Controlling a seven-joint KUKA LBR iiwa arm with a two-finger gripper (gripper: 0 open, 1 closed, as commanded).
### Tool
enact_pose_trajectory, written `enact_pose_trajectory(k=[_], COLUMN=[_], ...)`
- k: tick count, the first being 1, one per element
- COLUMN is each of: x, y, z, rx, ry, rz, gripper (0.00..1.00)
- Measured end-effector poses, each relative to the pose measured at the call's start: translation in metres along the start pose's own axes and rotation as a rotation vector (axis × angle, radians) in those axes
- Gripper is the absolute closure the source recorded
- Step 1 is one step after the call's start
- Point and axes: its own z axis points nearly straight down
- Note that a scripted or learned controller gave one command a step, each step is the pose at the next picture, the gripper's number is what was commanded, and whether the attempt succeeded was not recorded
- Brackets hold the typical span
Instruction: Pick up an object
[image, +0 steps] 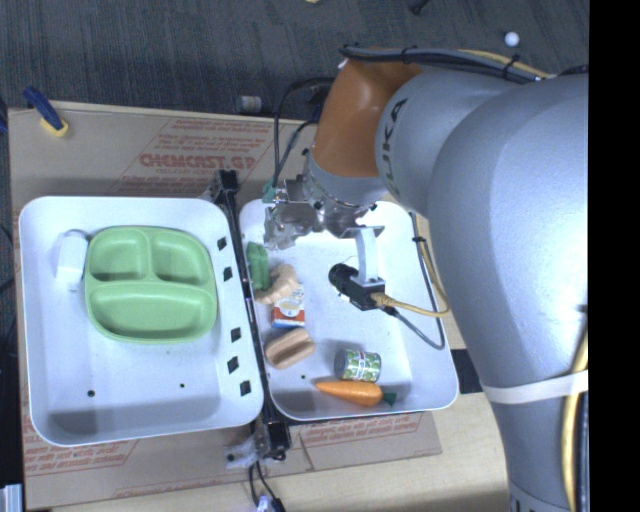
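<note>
My gripper (284, 224) hangs over the upper left corner of the right bin (432, 372), just above a green item (258, 266) lying against the bin's left wall. Below the green item lie a tan pastry-like piece (281, 284), a small red and white carton (289, 316) and a hot dog bun (290, 348). A green can (358, 365) and an orange carrot (350, 392) lie near the bin's front edge. The wrist and the grey arm hide the bin's back right part.
The left bin (60, 400) holds a green divided plate (150, 283) and a white cup (70, 256) at its left wall. A black clip rail (236, 290) runs between the bins. A black cable plug (354, 286) hangs over the right bin's middle.
</note>
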Motion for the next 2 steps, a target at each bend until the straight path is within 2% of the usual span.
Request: enact_pose_trajectory(k=[1,2], x=[-0.001,-0.001], y=[0.000,0.000], z=[0.000,-0.010], rx=[0.001,0.002], ry=[-0.001,-0.001], rz=[0.002,-0.002], gripper=[0.00,1.00])
